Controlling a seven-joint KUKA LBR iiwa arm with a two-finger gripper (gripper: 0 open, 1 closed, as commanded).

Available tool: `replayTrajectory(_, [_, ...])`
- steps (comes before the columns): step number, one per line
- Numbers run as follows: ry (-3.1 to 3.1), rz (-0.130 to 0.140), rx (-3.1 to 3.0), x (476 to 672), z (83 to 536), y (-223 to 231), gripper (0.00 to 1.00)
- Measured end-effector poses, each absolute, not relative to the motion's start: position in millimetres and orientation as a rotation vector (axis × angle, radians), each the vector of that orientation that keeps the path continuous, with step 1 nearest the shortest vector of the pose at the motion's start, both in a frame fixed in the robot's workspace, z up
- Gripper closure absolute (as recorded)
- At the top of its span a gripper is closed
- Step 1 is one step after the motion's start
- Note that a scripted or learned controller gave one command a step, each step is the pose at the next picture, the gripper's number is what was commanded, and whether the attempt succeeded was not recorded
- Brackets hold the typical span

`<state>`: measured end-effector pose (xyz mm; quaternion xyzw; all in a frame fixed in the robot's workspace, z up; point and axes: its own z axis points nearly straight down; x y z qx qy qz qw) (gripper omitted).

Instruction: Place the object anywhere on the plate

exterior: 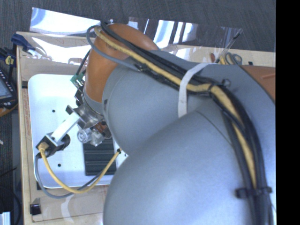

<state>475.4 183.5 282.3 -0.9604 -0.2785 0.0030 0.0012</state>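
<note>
The grey arm with its orange band [105,69] reaches over the left white bin [44,97] and covers most of the view. My gripper [97,149] hangs below the wrist over the bin's middle, seen as a dark ribbed block with metal fittings above it. A small green thing [77,80] peeks out at the left edge of the orange band; I cannot tell what it is. The arm hides whatever lies under and to the right of the wrist.
A white bracket with a black plug [52,140] sticks out left of the wrist, and a yellow cable [70,187] loops from it along the bin's front edge. The wooden bench frame [21,125] borders the bin on the left.
</note>
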Motion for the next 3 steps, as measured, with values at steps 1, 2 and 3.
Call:
replayTrajectory(1, [-0.915,0.008,-3.002,523.5,327,99,1.0])
replayTrajectory(2, [-0.798,0.014,-3.034,569.0,293,19,1.0])
replayTrajectory(3, [-0.848,0.015,-3.021,588.3,233,84,1.0])
